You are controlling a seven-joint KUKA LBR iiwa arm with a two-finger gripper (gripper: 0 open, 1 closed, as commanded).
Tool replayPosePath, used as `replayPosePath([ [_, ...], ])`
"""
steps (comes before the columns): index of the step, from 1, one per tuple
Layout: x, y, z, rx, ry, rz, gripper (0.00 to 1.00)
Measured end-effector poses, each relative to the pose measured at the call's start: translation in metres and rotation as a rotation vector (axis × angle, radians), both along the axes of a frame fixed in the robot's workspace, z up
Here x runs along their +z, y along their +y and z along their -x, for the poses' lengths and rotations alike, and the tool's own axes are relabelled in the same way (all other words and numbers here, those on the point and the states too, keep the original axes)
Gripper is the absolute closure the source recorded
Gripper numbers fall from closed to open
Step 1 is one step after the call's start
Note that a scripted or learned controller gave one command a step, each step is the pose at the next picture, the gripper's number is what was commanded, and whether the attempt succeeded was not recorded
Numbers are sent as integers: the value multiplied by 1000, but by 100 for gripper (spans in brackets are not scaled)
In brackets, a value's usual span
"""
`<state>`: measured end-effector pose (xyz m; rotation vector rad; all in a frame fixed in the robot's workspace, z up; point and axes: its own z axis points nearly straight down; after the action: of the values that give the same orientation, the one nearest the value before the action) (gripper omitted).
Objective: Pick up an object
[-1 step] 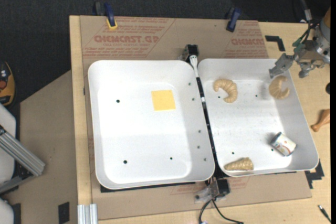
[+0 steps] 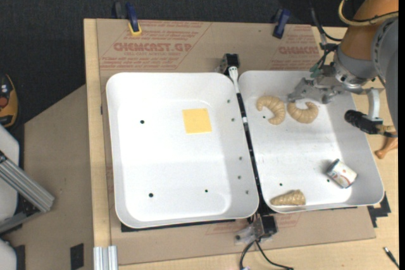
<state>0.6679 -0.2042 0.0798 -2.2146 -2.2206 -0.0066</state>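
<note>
Hand [image 2: 308, 93] low in right bin [image 2: 316, 155], just above a curled croissant [image 2: 303, 112]; fingers' state impossible to tell. Second croissant [image 2: 272, 109] just beside, third [image 2: 288, 199] near front rim (small wrapped item [image 2: 340, 174] nearby). Yellow square [image 2: 197, 121] in left bin [image 2: 171, 193].

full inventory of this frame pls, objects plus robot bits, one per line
yellow square: 1, yellow, flat in the left bin, upper middle
curved pastries: 2, tan, upper part of the right bin, side by side; the right one lies just under the gripper
cone pastry: 1, tan, near edge of the right bin
small block: 1, white and grey, lower right of the right bin
bins: 2, white, side by side on the board
board: 1, brown, under the bins
clamps: 2, blue, on the board's far edge
arm: 1, grey with orange band, upper right
gripper: 1, grey, over the right bin's upper part
</note>
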Motion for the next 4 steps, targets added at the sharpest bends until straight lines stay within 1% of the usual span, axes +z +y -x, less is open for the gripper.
replayPosePath([
  [1,6,-3,0,0,-3,7,0],
  [2,5,60,1,3,1,4,0],
  [3,5,98,7,1,2,5,0],
  [4,16,95,6,-1,-2,7,100],
])
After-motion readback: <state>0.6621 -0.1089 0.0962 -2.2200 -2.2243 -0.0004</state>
